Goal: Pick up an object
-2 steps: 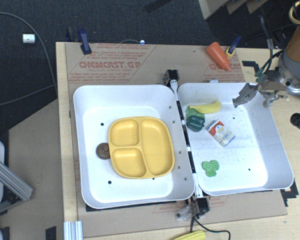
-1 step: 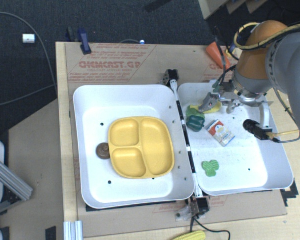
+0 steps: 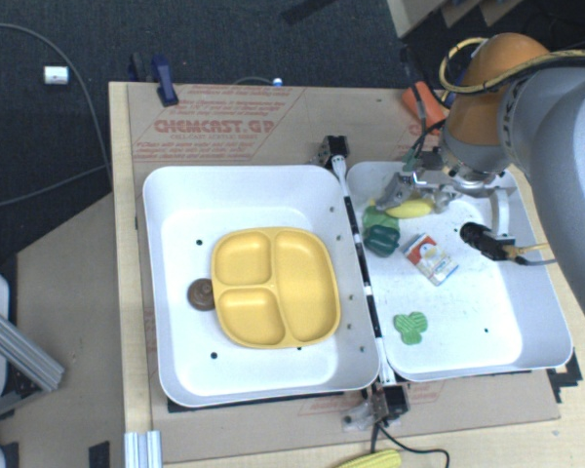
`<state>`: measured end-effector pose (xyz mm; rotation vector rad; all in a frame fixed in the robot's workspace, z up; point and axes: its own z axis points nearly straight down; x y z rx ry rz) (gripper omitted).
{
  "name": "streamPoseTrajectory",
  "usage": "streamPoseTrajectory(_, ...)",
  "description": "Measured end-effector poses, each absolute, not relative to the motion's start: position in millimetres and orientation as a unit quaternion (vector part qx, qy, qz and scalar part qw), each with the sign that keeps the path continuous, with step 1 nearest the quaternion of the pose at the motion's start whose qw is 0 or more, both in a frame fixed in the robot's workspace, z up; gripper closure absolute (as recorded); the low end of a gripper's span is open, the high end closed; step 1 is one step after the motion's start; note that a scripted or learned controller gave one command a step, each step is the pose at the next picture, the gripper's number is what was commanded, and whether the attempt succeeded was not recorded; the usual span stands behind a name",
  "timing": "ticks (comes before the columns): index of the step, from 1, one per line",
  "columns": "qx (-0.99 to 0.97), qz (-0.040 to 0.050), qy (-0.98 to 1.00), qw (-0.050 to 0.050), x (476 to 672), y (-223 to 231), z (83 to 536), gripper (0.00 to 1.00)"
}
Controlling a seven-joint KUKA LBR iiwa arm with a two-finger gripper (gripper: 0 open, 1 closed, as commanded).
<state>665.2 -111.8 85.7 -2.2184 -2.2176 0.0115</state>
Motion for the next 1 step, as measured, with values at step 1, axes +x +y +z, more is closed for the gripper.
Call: streamPoseTrajectory(1, -0.707, 0.0063, -0.707, 0.005, 663.8, -112.1, 94.8, 1.0)
